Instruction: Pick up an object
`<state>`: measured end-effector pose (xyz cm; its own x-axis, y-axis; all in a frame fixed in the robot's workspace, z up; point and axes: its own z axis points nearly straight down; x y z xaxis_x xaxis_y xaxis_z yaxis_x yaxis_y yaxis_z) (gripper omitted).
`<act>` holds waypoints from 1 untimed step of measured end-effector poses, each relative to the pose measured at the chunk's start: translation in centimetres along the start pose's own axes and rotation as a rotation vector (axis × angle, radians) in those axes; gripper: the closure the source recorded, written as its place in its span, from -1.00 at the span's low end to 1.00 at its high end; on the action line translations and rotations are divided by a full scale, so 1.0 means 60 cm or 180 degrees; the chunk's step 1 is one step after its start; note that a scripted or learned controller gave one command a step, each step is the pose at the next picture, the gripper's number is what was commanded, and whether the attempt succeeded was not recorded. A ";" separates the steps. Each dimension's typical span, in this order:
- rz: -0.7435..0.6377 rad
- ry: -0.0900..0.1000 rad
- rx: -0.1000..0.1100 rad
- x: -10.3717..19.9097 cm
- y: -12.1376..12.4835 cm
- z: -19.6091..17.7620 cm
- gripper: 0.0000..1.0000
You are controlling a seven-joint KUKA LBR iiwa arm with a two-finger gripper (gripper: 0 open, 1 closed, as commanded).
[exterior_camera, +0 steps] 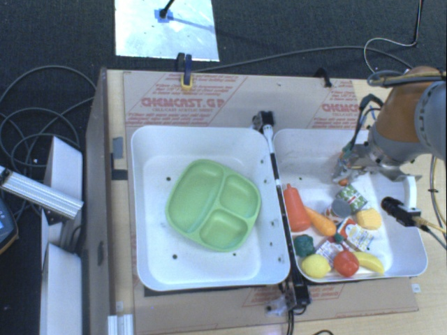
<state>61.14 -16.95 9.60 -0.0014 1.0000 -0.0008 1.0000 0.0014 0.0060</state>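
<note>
Bench with two white bins: left bin (150, 208) holds a green divided plate (213, 204); right bin (408, 253) holds toy foods (335, 239). Gripper (349, 165) hangs above them; grip state indiscernible.

Plate (213, 204) in left bin (150, 187); toys (335, 239) apparently fill right bin (300, 152).
</note>
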 end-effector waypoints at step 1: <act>-0.0011 0.0006 0.0008 0.201 -0.057 -0.149 1.00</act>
